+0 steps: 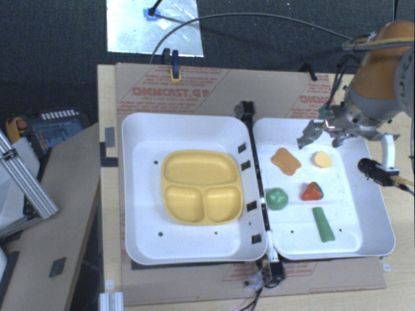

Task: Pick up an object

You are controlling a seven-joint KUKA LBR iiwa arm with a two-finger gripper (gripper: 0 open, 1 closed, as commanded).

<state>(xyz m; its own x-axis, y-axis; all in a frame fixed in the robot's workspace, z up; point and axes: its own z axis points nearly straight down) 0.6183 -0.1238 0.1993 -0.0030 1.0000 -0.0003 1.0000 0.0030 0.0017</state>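
The right bin (pixel 369 238) holds several toy foods: an orange piece (pixel 285 161), a small yellow piece (pixel 322 159), a green ball (pixel 277 198), a red piece (pixel 312 191) and a green stick (pixel 323 224). My gripper (pixel 325 137) hovers over the bin's far edge, just beyond the yellow piece and the orange piece. Its two fingers are spread open with nothing between them.
The left bin (pixel 139 173) carries a yellow three-compartment tray (pixel 200 186). A black hinge strip (pixel 256 180) runs between the bins. A black fitting (pixel 376 170) juts over the right bin's right rim. Clutter sits on the bench at the far left.
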